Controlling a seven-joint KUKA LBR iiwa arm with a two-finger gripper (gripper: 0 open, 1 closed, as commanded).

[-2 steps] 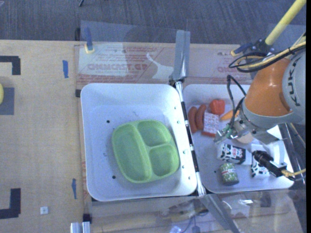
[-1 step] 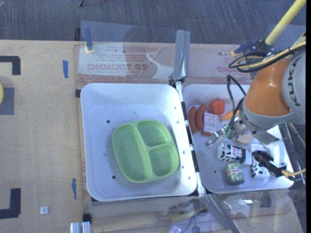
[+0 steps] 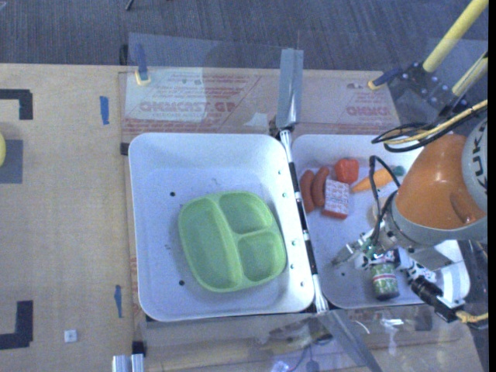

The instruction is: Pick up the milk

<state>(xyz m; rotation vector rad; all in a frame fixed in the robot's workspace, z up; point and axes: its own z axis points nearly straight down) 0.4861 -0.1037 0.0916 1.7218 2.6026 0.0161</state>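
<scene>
The arm's orange band bulks up closest to the lens, hanging over the right bin, and below it the gripper sits low near that bin's front edge. Whether the gripper is released or clenched on anything cannot be told from this angle. A small greenish can lies right at its tip, either touching it or just beside it. The milk, which I take to be the red-and-white carton, lies farther back in the same bin. It is apart from the gripper, wedged just beside the sausages, with an orange carrot close on its other side. The green divided plate rests alone in the left bin. The main risk is that the gripper closes on the can rather than the carton. A reach for the milk could also catch a sausage, or tip the carton against its crowded neighbours.
</scene>
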